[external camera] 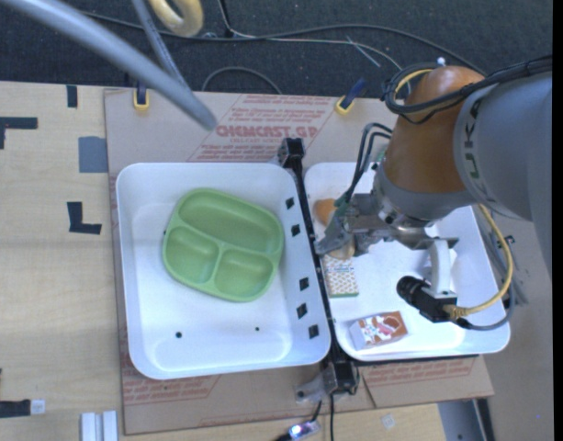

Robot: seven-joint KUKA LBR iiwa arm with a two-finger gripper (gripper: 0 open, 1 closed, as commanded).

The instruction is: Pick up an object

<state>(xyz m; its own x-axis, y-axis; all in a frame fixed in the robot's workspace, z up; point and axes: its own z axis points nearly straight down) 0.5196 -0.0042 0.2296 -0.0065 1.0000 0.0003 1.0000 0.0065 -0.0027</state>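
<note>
**In the right bin, small packets under the arm**

In the right bin, near the divider, lies a flat speckled packet, with a red-and-white packet near the front wall and an orange object just behind. Both packets look light, thin and soft, likely slippery; pinching across a short edge seems safest. The gripper hovers just above the speckled packet; its state cannot be told. The left bin bears 1 green divided plate.

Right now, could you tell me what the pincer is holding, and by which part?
It cannot be told: the pincer is low in the right bin, above a small packet.
</note>
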